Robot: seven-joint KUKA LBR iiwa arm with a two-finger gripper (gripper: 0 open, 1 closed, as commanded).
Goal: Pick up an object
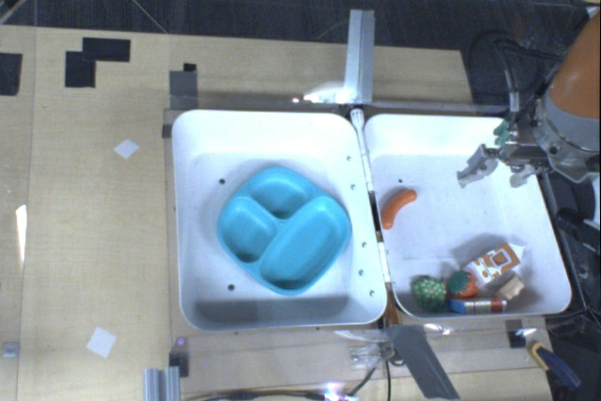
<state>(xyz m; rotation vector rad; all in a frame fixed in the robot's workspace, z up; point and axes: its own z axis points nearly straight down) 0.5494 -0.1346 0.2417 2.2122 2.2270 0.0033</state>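
Nothing grabbed yet: my gripper point(495, 164) hangs spread and empty over the right bin point(561, 244); sausage point(396, 205) etc. untouched, whole pick remains.

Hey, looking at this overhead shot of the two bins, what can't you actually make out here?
Camera view:
- Gripper: small and blurred, so whether its fingers are open or shut is unclear.
- Arm: cut off by the right edge.
- Small items in the right bin's near corner: crowded together and too small to identify; the printed box has unreadable markings.
- Right bin: its far right rim is hidden under the arm.
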